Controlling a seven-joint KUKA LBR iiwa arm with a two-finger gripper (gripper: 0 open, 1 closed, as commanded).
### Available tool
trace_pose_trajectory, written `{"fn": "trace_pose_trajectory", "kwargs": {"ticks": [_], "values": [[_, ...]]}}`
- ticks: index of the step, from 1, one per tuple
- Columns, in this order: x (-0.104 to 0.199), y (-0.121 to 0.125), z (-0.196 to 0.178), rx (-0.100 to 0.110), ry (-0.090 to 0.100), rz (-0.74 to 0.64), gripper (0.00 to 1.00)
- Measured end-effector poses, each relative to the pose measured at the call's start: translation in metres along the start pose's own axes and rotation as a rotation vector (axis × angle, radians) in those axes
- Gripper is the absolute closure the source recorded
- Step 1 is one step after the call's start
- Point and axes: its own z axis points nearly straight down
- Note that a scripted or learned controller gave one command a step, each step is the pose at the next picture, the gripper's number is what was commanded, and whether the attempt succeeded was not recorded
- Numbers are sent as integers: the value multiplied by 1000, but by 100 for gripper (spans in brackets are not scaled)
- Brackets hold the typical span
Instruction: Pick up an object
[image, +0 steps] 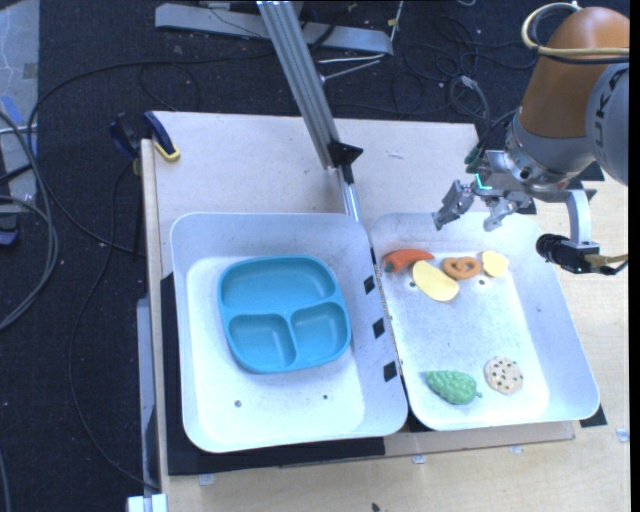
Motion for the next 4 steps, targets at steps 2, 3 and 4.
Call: {"fn": "trace_pose_trajectory", "kwargs": {"ticks": [2,3,4], "values": [[1,1,42,3,-1,1,0],[6,5,87,2,-1,-2,0],[9,5,151,3,0,-2,0]]}}
